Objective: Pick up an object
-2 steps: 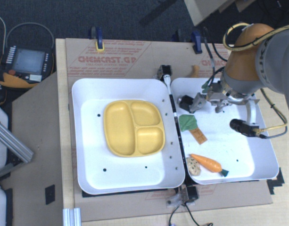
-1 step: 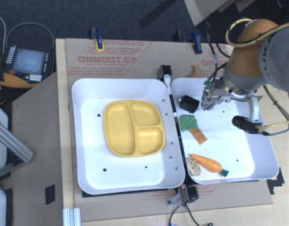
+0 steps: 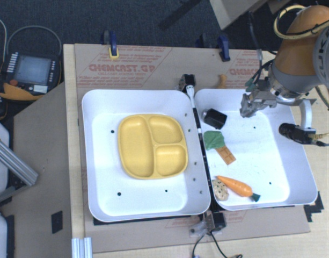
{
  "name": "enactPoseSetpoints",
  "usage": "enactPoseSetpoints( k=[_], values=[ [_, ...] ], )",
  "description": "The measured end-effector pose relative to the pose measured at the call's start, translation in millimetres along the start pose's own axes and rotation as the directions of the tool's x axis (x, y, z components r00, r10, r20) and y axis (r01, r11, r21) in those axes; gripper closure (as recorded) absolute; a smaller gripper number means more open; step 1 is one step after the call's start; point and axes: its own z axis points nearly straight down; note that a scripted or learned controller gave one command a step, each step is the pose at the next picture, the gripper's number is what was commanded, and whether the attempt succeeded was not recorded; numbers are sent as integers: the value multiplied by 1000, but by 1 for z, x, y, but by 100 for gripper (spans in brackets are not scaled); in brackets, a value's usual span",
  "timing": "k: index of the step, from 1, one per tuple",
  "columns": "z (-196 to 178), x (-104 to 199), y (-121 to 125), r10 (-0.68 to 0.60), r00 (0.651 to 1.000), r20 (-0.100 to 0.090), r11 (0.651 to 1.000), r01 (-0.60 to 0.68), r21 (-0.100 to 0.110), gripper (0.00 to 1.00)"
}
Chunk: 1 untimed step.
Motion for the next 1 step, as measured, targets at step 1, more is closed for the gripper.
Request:
enactPoseSetpoints(
  k=[1],
  values=[
    [-54,0,2,-2,1000,0,1000,2,-2,100]
  ],
)
